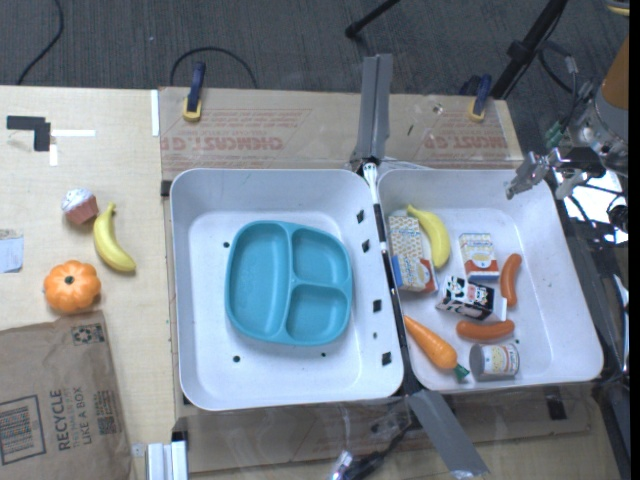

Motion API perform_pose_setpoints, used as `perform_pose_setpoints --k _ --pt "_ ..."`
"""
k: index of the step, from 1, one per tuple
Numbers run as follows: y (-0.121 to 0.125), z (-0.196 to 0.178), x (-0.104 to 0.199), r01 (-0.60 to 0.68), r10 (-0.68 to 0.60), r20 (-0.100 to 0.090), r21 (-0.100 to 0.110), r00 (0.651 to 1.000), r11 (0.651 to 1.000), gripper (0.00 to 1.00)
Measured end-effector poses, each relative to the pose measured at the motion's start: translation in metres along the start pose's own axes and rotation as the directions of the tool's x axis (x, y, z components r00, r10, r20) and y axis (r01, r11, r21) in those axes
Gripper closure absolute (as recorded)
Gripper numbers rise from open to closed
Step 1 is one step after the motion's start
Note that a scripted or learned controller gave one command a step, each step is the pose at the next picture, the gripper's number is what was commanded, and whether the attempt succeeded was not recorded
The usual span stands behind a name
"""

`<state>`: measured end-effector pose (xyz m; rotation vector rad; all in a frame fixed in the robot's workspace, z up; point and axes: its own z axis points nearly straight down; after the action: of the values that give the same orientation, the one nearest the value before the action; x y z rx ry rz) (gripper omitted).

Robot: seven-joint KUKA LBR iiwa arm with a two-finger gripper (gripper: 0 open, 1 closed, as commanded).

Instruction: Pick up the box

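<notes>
- A blue three-compartment plastic plate [290, 284] lies in the left white bin [200, 298].
- The right white bin [570, 298] holds a yellow banana [434, 234], orange carrot [434, 344] and checked snack box [409, 255].
- The metal two-finger gripper [540, 171] hovers over its upper right corner.
</notes>
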<state>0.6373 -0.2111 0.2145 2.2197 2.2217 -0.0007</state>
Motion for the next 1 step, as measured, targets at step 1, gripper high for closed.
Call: perform_pose_setpoints --k 1 --pt "-0.0307 0.1101 0.0328 0.091 -0.091 -0.001 0.001 0.996 0.996 0.0"
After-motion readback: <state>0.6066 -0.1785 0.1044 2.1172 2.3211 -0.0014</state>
